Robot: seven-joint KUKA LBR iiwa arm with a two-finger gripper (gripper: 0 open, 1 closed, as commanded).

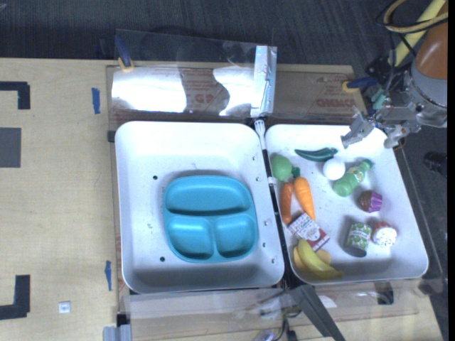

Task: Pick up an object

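- The jaws (373, 128) hang at the far right corner of the right bin (416, 261), spread apart with nothing between them; one finger (355, 132) points left and the other finger (392, 139) sits nearer the bin's right rim.
- Above the jaws the grey arm with its orange band (432, 61) reaches in from the right.
- Just below and left of the jaws lies a dark green pepper (316, 153), apart from them.
- Below the jaws a white egg (333, 169) touches a green bottle (351, 179).
- Further below, toward the near right side, sit a small purple and brown item (370, 201), a green can (357, 236) and a white and red ball (384, 237).
- Down and left of the jaws are a green round fruit (281, 168), two orange carrots (303, 195) side by side, a red and white packet (307, 229) and a yellow banana (313, 260) at the near edge.
- Well to the left of the jaws, the left bin (138, 148) holds a blue divided tray (210, 215).
- Both bins rest on the worktop (50, 204), with a shiny clear sheet (192, 80) behind the left bin.
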